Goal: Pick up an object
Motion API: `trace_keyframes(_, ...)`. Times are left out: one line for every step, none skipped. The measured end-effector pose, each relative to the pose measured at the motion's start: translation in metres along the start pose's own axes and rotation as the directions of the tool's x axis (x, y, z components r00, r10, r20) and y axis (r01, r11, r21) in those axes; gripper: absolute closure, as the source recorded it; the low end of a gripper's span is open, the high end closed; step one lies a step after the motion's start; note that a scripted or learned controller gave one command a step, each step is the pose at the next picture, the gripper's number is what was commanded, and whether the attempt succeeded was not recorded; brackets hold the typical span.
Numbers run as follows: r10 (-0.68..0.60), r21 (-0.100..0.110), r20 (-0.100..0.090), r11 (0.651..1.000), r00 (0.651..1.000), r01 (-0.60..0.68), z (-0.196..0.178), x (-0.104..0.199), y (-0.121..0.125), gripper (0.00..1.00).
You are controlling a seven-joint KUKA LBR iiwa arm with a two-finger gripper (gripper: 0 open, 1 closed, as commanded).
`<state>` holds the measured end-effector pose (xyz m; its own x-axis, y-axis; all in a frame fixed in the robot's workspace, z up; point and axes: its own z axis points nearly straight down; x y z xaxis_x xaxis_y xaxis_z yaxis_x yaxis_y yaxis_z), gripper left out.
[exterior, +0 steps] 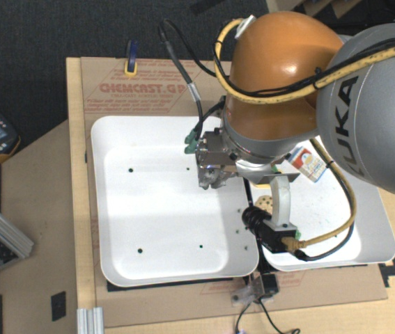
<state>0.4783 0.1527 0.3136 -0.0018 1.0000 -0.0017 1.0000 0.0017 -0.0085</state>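
From the camera above, I see the arm [301, 96] coming in from the right and covering the gap between the two white bins. The claw [210, 176] hangs over the right edge of the left bin [155, 207]. If it is spread or pressed together, I cannot tell. In the right bin [364, 235], near its far edge, lies a small card-like packet [308, 162], and a round spotted object [265, 203] sits close to its left edge, partly behind the arm.
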Motion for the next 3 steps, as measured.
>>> trace_keyframes(0.002,-0.022,-0.006,1.0,1.0,-0.002,-0.111,-0.012,0.001,1.0)
trace_keyframes(-0.001,-0.015,-0.004,1.0,1.0,0.001,-0.142,0.013,0.0,1.0)
trace_keyframes(0.003,-0.015,-0.003,1.0,1.0,-0.003,-0.171,0.006,0.015,1.0)
